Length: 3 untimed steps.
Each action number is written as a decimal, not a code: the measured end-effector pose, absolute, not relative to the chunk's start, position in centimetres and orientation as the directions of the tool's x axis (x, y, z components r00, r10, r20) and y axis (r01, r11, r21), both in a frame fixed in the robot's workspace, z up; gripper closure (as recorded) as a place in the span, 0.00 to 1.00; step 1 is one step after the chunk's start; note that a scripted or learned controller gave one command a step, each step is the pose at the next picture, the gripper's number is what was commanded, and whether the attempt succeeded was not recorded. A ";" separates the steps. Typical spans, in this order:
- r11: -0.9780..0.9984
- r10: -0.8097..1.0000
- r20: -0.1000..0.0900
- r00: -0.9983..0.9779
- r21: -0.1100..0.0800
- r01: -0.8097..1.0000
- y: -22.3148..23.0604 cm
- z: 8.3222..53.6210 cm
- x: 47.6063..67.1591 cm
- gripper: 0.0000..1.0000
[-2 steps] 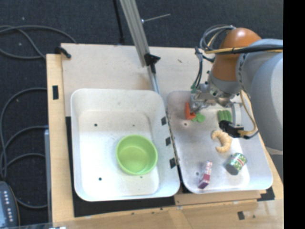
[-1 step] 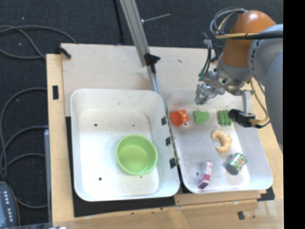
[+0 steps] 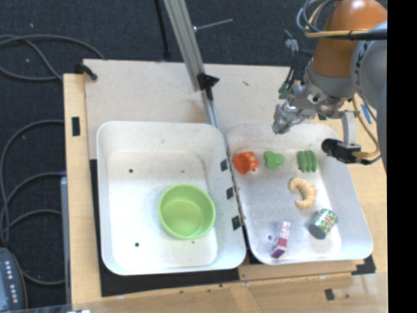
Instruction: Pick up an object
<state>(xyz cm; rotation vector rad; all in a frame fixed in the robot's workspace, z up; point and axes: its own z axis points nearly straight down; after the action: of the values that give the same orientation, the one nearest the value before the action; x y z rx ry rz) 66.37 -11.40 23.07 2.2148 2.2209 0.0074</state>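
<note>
My gripper [image 3: 281, 124] hangs above the far edge of the right bin [image 3: 345, 240], with nothing seen between its fingers. Below it in that bin lie an orange-red toy [image 3: 245, 162], a green toy pepper [image 3: 273, 160] and a ridged green piece [image 3: 307, 161] in a row. Nearer the front lie a tan croissant [image 3: 303, 192], a small green and silver can [image 3: 322, 223] and a pink and white carton [image 3: 281, 238]. A green bowl [image 3: 187, 211] sits in the left bin [image 3: 124, 175].
A slanted aluminium post [image 3: 186, 38] rises from the bench behind the two bins. Bare bench top [image 3: 143, 90] lies beyond the bins. Cables run over the dark floor at left.
</note>
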 end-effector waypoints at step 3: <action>0.005 1.000 0.000 -0.005 -0.001 1.000 -3.1 24.8 63.0 1.00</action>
<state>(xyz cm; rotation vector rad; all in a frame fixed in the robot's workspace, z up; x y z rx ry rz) 63.00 -3.14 24.85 2.2164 2.2274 -0.0015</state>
